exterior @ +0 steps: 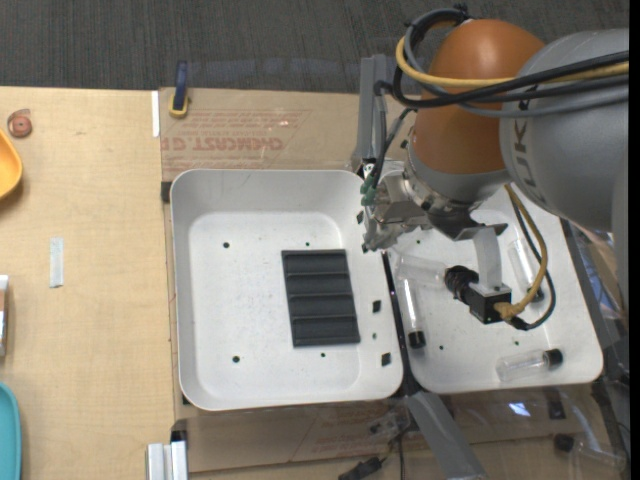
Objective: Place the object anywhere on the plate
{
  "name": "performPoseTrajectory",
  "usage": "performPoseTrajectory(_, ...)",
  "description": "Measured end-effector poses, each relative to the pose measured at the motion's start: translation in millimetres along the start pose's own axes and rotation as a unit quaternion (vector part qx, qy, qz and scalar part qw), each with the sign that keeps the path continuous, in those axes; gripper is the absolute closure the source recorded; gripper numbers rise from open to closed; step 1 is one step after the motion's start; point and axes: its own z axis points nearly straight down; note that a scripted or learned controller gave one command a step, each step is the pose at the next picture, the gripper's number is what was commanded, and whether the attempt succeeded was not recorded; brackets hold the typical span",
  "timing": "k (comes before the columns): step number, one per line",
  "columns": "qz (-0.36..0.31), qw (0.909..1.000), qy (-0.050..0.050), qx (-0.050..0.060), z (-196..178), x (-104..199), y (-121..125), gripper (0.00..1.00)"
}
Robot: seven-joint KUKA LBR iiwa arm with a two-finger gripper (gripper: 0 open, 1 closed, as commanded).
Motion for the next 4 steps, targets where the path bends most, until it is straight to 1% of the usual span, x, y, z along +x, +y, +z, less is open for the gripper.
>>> performPoseTrajectory(1,-0.236,0.9717,0.0,-0.001,-12,39,5,1.0)
performPoseTrajectory(2,-0.553,0.8329,0.0,-0.002,14,69,-5,1.0)
performPoseTrajectory(3,-0.729,0.6847,-0.001,-0.004,-52,71,22,1.0)
performPoseTrajectory(4,-0.793,0.6088,-0.001,-0.003,-32,99,54,1.0)
